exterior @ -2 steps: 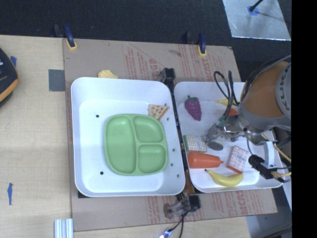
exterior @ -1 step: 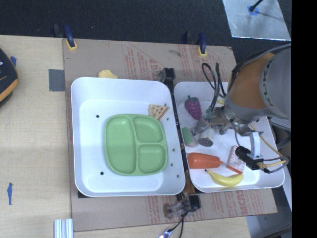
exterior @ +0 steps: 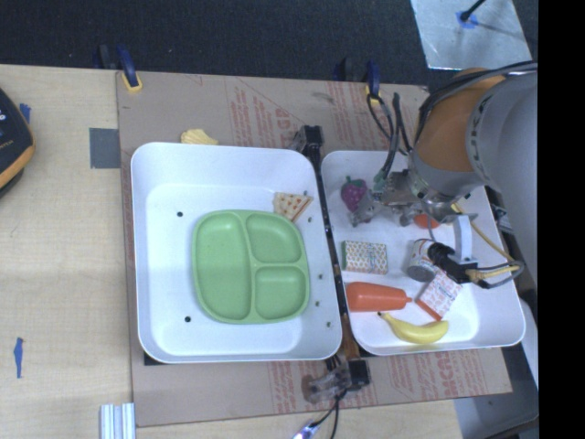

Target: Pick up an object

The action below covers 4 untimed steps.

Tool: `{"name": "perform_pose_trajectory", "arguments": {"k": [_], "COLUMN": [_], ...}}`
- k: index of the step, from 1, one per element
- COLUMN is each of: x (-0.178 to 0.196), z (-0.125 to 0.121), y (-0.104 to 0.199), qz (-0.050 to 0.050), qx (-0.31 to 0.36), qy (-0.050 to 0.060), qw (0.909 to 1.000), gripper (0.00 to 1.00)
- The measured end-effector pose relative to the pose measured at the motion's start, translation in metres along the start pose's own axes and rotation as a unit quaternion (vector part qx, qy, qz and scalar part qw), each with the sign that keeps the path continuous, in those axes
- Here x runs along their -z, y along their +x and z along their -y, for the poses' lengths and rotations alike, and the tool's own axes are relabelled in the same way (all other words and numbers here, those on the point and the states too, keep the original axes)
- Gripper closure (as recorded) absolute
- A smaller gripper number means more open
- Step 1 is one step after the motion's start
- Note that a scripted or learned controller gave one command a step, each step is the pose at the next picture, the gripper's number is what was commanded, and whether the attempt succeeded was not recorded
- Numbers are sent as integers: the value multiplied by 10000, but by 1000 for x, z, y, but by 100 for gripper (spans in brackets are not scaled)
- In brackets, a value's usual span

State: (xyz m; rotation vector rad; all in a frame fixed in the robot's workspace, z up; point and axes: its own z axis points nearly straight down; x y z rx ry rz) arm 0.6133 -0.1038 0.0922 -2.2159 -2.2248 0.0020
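My gripper (exterior: 367,210) is low in the right bin (exterior: 494,332), at its far left part. It sits right beside a small purple fruit (exterior: 354,190), touching or nearly touching it. In front of it lies a speckled square block (exterior: 366,256). An orange carrot (exterior: 377,295) and a yellow banana (exterior: 415,329) lie near the bin's front. A small tin can (exterior: 421,260) and a red-and-white packet (exterior: 439,293) rest at the right. The grey arm with its orange band (exterior: 452,135) hides the bin's far right.
The left bin (exterior: 151,245) holds a green divided plate (exterior: 249,265) and a tan waffle piece (exterior: 292,206) at its far right. A yellow scrap (exterior: 197,137) lies behind that bin. Cables (exterior: 484,268) trail over the right bin.
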Motion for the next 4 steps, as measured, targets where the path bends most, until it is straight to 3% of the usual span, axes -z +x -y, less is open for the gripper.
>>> {"name": "perform_pose_trajectory", "arguments": {"k": [1, 2, 3, 4], "x": [4, 0, 0, 12], "z": [50, -26, -43, -44], "y": [-6, 3, -19, -19], "qz": [4, -1, 2, 4], "qx": [3, 1, -1, 23], "qy": [11, 2, 3, 10], "qw": [10000, 10000, 10000, 10000], "gripper": [0, 0, 0, 100]}}
